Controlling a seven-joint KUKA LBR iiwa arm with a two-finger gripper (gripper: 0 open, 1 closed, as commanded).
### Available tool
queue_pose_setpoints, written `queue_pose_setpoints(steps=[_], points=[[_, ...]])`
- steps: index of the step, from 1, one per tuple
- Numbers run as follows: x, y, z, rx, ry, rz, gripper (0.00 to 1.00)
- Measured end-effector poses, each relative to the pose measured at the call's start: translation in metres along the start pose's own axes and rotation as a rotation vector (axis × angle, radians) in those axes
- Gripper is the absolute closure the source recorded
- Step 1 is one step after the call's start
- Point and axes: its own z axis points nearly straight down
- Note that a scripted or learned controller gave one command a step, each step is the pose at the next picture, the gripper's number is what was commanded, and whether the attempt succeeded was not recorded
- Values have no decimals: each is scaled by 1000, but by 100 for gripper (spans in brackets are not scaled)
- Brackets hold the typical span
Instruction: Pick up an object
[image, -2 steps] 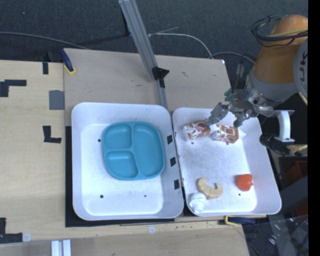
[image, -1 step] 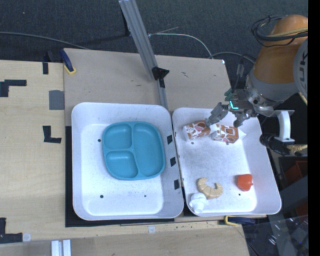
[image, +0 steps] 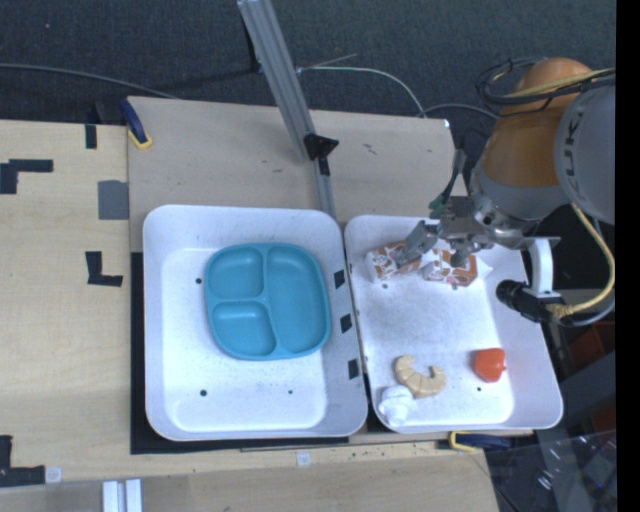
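Observation:
My gripper (image: 432, 255) hangs over the far end of the right bin (image: 520, 410), its two dark fingers spread apart and open. Under and between the fingers lies a crumpled white and orange packet (image: 440, 268); it rests on the bin floor and I cannot tell whether the fingers touch it. A small red object (image: 488, 364) sits near the bin's right wall. A tan, curved pastry-like piece (image: 420, 376) lies toward the near edge, with a small white object (image: 395, 406) beside it in the near left corner.
The left bin (image: 170, 400) holds a blue divided plate (image: 268, 300). A slanted metal pole (image: 290, 90) runs from the top down to the gap between the bins. Black cables and a connector (image: 520, 298) hang by the right bin's right rim.

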Motion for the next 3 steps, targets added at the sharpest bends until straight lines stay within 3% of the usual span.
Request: queue_pose_setpoints(steps=[2, 3], points=[[-1, -11, 111, 1, 0, 1, 0], [0, -10, 99, -2, 1, -1, 100]])
